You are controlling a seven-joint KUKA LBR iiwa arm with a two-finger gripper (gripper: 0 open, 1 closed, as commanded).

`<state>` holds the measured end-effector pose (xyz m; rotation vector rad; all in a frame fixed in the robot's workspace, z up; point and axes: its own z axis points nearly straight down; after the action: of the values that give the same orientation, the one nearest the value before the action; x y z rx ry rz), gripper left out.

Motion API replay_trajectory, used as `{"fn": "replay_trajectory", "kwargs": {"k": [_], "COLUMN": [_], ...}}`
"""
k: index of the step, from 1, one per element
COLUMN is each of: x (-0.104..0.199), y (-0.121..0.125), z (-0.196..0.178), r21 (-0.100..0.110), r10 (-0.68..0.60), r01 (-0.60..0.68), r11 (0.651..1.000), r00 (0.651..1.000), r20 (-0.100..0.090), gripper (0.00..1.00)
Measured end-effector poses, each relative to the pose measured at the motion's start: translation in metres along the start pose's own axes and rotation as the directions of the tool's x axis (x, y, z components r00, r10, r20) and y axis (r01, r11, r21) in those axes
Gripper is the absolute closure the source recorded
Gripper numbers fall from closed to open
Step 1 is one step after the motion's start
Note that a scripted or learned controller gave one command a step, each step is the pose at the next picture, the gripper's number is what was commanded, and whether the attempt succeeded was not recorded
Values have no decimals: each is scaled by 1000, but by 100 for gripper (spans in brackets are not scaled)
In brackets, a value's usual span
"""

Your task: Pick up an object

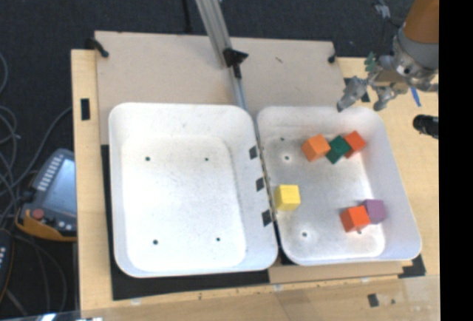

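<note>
Camera view. The bench (177,53) carries two shallow white bins side by side. The left bin (185,190) has a bare white floor marked with a few dark dots. The right bin (325,238) contains six small blocks.

Block positions in the right bin:
- An orange block (316,148) lies in the upper middle of the bin.
- A green block (339,149) sits just to the right of it, touching or nearly touching it.
- A red-orange block (355,141) rests against the green block on its far right side; the three form a short row.
- A yellow block (287,197) lies alone near the bin's left wall, close to the divider between the bins.
- A second red-orange block (355,218) lies toward the lower right corner.
- A purple block (375,211) touches that block on its right side.

The arm (423,12) enters from the upper right, its orange band visible above the wrist. The gripper (367,95) hangs over the bench just beyond the top right rim of the right bin, apart from every block. Its fingers (347,100) appear spread, with nothing between them. The nearest blocks are those in the upper row, below and slightly left of the gripper.

A slanted metal rail (211,12) runs from the top edge down to the junction of the two bins. A handheld pendant (52,190) with cables lies on the dark floor to the left of the bench.
</note>
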<state>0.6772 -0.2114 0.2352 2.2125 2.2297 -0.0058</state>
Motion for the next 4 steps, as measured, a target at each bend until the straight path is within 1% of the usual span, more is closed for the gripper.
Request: {"fn": "replay_trajectory", "kwargs": {"k": [1, 2, 3, 4], "x": [26, 54, 52, 134], "y": [-111, -33, -34, -24], "z": [118, 140, 127, 32], "r21": [9, 3, -3, -12], "r10": [9, 4, 6, -1], "r01": [-9, -4, -6, 1], "r11": [1000, 1000, 1000, 1000], "r00": [1000, 1000, 1000, 1000], "r20": [-5, -5, -4, -4], "gripper": [0, 0, 100, 100]}}
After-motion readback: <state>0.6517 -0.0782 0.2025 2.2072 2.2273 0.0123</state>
